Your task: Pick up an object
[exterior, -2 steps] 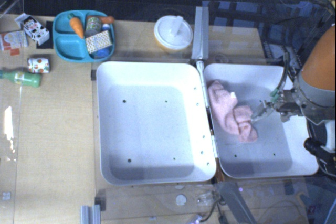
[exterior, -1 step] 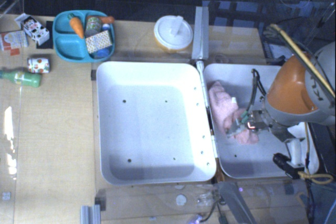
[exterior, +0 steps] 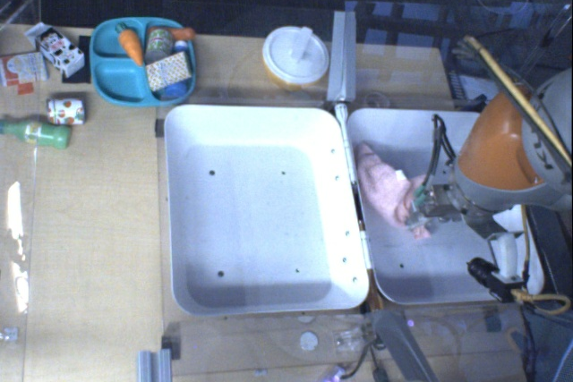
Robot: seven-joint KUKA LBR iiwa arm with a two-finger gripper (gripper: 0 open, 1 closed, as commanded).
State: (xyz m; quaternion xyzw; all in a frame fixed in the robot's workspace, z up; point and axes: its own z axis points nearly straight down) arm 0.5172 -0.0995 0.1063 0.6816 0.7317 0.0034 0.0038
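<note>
One pink cloth (exterior: 383, 184), long axis upper-left to lower-right.

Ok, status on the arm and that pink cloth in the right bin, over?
Tool low in right bin, at the pink cloth's right edge. Finger state unreadable. Cloth bunched against bin's left wall, no grasp confirmed. Nothing else near it.

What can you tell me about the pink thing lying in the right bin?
The pink cloth looks soft and crumpled, like a bunched rag or plush fabric, pale pink with folds. It lies in the right bin against that bin's left wall, stretching from the upper left down toward the centre. The end effector is at its lower right end; whether it grips the cloth is unclear.
</note>
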